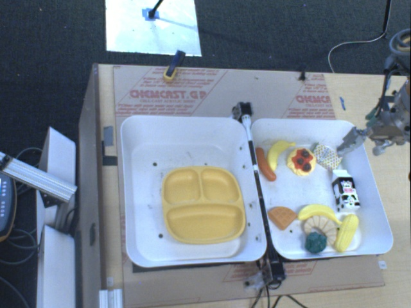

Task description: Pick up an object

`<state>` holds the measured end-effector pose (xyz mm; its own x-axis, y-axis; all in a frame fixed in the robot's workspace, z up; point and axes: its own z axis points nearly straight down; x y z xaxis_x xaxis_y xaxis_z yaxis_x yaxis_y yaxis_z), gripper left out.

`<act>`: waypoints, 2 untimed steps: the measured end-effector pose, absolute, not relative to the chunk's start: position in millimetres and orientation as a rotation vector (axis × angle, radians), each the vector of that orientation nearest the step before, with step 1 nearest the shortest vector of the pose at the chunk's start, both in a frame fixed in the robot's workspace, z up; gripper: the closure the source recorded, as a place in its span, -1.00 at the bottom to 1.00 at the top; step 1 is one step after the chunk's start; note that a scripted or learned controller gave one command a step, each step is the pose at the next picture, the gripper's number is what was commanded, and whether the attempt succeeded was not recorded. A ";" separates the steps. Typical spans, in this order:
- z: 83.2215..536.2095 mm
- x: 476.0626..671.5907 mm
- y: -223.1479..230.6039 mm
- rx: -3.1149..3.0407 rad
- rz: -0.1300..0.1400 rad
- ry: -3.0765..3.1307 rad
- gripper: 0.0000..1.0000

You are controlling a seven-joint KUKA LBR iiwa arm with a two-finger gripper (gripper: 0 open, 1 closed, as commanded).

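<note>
From my seat the pick has not begun; nothing is lifted; every step of the grasp is still ahead. Largest first: the brown table [192, 85] carries the left shallow white bin [138, 172], which holds only a yellow three-compartment plastic tray [204, 204]; beside it the right shallow white bin [379, 226] holds all the small toys. The grey gripper [356, 138] sits at that bin's upper right corner, above the rim; whether it is spread or closed I cannot tell from this angle, and I see nothing held in it. Nearest to it lies a pale checked waffle piece [326, 156], just beside a red and yellow pizza slice [301, 161]; a black and white milk carton [346, 193] stands below them; a yellow corn cob [347, 231] and a teal lump [315, 242] lie by the near edge. I judge the waffle piece the likeliest target; descent, closing and lifting all remain.
</note>
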<state>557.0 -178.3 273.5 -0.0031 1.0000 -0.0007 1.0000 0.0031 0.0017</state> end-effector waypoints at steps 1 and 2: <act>142.7 651.0 -134.7 2.219 -0.001 2.228 -1.00; 84.8 650.3 -87.8 2.216 0.000 2.222 -1.00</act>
